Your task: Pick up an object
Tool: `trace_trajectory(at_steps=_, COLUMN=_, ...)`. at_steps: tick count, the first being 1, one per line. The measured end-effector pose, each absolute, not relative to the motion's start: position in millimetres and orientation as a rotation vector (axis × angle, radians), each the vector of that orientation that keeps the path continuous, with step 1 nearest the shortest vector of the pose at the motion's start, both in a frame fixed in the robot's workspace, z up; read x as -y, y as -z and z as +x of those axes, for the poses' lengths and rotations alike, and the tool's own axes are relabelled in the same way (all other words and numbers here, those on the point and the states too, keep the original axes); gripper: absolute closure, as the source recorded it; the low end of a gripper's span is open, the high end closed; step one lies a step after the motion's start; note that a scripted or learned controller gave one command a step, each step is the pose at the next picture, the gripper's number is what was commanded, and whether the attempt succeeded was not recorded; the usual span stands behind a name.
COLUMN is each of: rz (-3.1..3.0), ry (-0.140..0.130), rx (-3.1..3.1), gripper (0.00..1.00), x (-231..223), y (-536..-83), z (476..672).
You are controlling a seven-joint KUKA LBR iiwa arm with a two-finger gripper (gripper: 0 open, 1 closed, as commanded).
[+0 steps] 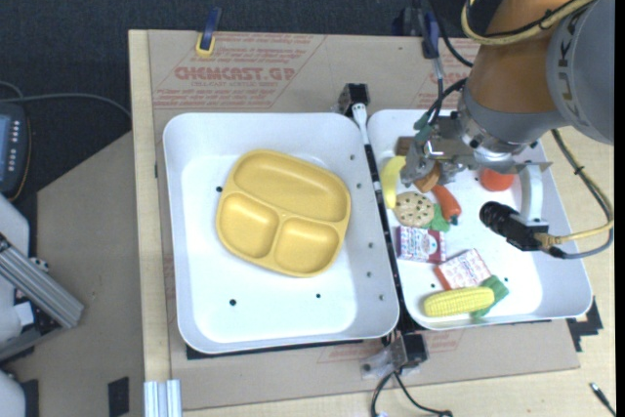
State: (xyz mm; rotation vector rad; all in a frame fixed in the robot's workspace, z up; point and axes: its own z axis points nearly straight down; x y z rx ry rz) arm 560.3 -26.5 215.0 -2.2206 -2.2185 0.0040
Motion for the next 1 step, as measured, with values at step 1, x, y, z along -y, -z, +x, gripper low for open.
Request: trace_trajectory(at_steps=1, rz=-2.222, ry=0.004, rx=2.225, gripper=1.0, x=24.2, y=-235.2, z=561.8)
